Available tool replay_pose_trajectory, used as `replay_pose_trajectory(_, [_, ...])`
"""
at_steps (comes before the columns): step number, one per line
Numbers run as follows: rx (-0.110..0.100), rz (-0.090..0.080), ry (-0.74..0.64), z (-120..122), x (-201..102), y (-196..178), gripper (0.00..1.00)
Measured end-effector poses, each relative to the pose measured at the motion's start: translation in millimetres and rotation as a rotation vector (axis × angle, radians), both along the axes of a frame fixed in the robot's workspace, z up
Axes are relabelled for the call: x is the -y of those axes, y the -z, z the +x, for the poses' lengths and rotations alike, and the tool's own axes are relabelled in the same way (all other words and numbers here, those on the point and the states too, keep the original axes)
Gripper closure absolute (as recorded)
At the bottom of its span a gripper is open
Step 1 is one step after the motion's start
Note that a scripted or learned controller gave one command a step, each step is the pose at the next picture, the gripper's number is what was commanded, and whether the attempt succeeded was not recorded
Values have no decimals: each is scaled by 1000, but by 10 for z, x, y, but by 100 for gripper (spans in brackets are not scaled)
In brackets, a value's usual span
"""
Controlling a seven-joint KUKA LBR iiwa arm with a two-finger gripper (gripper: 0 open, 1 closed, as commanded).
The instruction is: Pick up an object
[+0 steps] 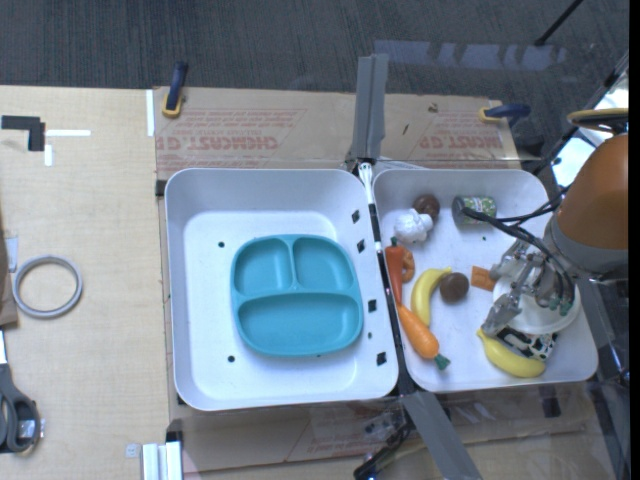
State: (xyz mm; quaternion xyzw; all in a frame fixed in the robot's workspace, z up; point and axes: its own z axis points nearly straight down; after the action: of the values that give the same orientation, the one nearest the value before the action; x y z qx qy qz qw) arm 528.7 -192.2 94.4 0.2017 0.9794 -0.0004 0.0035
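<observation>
The right bin holds several small items. Among them are a yellow banana, a brown ball, a small orange block, a carrot and a second banana near the front wall. My gripper reaches in from the right and hangs low over the bin's right half. It is just above the second banana and to the right of the brown ball. Part of that banana is hidden under the gripper's body.
At the back of the right bin lie a white toy, a dark round fruit and a greenish can. A red-orange piece lies by the divider. The left bin holds a teal divided plate. A tape ring lies on the bench.
</observation>
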Motion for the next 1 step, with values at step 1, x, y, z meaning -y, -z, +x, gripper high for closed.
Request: replay_pose_trajectory(1, [0,1,30,811,-324,-3,0])
